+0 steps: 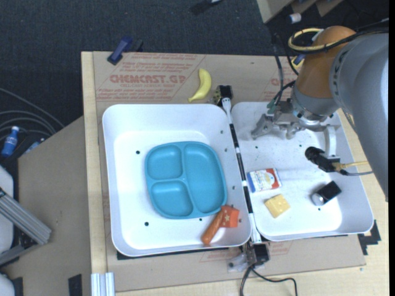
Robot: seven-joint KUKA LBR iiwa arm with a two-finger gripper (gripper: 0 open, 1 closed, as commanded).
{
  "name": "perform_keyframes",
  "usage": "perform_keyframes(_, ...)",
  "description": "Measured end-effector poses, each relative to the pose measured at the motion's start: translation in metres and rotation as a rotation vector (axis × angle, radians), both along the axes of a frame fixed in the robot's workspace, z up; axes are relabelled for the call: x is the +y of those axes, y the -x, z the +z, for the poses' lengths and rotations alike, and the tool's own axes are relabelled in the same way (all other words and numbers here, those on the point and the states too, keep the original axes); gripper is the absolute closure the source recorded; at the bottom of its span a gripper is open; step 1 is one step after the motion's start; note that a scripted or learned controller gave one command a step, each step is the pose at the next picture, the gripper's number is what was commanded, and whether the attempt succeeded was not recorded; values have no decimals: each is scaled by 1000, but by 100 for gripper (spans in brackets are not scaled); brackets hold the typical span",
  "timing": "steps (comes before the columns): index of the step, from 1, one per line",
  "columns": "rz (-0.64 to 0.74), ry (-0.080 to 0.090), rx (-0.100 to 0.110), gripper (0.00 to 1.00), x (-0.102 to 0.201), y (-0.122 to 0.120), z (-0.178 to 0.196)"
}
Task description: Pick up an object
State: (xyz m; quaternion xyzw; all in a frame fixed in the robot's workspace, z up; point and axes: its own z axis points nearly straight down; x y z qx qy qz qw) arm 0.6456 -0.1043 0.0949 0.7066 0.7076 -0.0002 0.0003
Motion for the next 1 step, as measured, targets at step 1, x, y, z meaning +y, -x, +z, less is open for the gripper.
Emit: perform_keyframes(1, -2, -1, 3, 0, -10, 107, -11)
